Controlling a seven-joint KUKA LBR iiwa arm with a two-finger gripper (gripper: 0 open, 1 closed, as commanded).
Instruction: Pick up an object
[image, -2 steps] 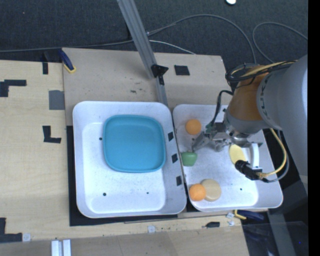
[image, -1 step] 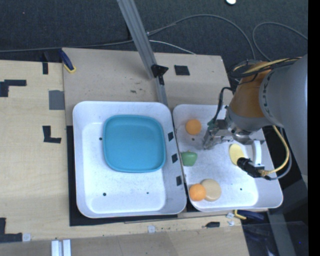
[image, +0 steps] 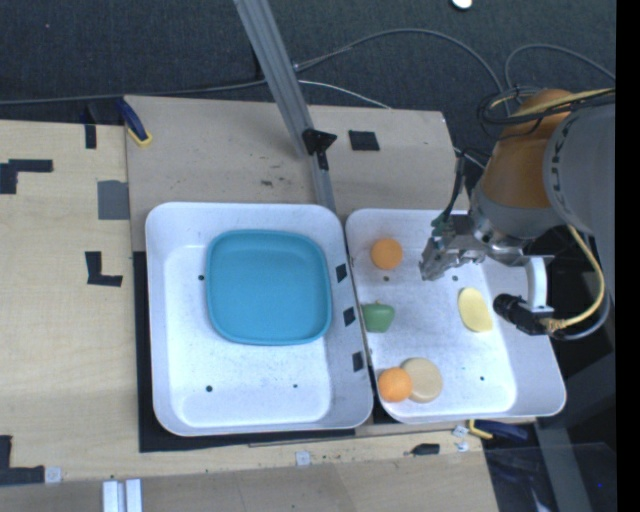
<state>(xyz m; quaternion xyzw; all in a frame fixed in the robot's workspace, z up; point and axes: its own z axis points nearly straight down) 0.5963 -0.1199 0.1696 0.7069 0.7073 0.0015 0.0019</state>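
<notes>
A grey arm of rounded, smooth casing is seen, with a broad orange band set above the wrist. Below the band a paler grey collar is fitted. The hand is built of dull grey metal, small and angular, ending in dark, narrow tips. A white bracket and a black cylindrical part are attached beside the wrist. Yellow and black cables are looped around the casing.

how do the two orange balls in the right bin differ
The upper orange ball lies alone near the bin's top left, beside the gripper; the lower orange ball sits near the front edge, touching a beige round piece. The upper one looks paler, the lower one deeper orange. Both are small, round and unheld.
</notes>
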